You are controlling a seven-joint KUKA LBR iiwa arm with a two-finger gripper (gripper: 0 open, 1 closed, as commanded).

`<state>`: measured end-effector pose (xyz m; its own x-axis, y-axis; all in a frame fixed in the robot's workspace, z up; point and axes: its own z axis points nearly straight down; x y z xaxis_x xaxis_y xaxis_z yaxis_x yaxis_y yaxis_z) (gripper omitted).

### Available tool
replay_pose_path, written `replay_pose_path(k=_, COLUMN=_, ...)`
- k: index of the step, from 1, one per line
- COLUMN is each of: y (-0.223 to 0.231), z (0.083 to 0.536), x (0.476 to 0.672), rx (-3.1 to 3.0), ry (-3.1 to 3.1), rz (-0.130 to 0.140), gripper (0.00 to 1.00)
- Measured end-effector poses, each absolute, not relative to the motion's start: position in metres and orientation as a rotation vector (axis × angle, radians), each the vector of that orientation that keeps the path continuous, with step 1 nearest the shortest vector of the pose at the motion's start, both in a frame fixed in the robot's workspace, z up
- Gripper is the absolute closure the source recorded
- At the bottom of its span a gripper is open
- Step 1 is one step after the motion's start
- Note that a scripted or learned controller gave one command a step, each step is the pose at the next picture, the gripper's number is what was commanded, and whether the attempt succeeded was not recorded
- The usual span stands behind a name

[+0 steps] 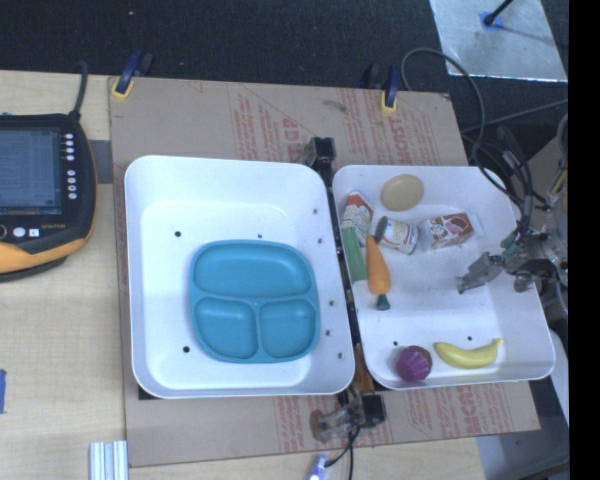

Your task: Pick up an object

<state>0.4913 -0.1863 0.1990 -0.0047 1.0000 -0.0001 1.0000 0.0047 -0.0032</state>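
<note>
Several objects we see lying in the right bin (515,343), carrot (378,269) beside tube (353,240), banana (468,353) and purple ball (413,363) at its near edge, gripper (477,276) above its right side, blue tray (253,300) in the left bin (150,268).

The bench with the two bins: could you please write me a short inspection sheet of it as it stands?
Surface: wooden bench under a cardboard sheet held by clamps.
Job's things: right bin holds a banana, purple ball, carrot, green tube, beige disc and two packets.
Clutter: left bin holds a blue tray.
Grippers: gripper low over the right bin's right side, holding nothing seen.
Cables: black loops behind the right bin.
Surroundings: pendant at left, dark floor behind.
</note>
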Motion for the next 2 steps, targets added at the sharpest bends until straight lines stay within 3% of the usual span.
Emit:
replay_pose_path(k=1, y=-0.097, z=0.102, x=0.527, rx=-2.210, ry=-2.227, rz=0.006, gripper=0.00)
replay_pose_path(k=2, y=-0.099, z=0.092, x=0.615, rx=-2.215, ry=-2.223, rz=0.001, gripper=0.00)
